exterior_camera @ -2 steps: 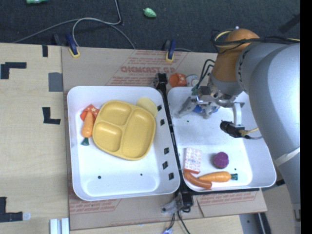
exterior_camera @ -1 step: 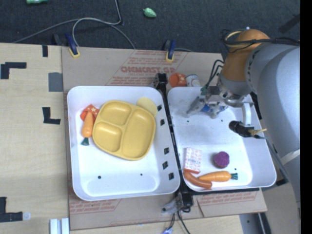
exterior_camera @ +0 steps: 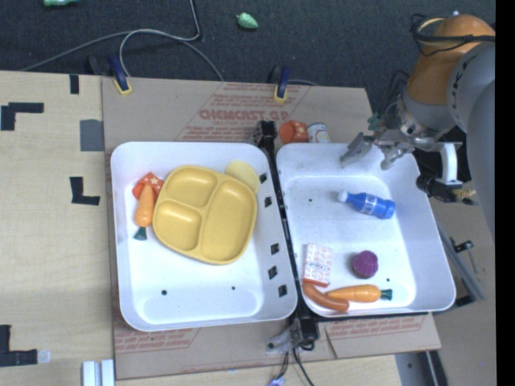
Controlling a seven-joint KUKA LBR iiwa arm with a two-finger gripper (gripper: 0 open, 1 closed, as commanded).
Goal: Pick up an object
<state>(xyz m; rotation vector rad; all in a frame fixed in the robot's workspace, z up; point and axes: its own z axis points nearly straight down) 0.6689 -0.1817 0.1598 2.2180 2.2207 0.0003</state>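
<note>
My gripper (exterior_camera: 372, 153) hangs over the far edge of the right bin (exterior_camera: 426, 248), its two fingers spread apart with nothing between them. Below it in that bin lies a blue bottle (exterior_camera: 368, 204) on its side. Nearer the front are a purple ball (exterior_camera: 364, 263), a pink-and-white packet (exterior_camera: 316, 261), an orange carrot (exterior_camera: 355, 293) and a red sausage-like piece (exterior_camera: 316, 296). The left bin (exterior_camera: 193, 304) carries a yellow divided plate (exterior_camera: 203, 214), a small carrot (exterior_camera: 144, 207), a red piece (exterior_camera: 147, 185) and a pale yellow disc (exterior_camera: 242, 173).
A black divider with clips (exterior_camera: 275, 215) runs between the bins. Small objects (exterior_camera: 302, 131) sit on the cardboard just behind the bins. Blue-yellow clamps (exterior_camera: 281, 84) hold the cardboard's far edge. A cable (exterior_camera: 161, 34) loops across the dark floor beyond.
</note>
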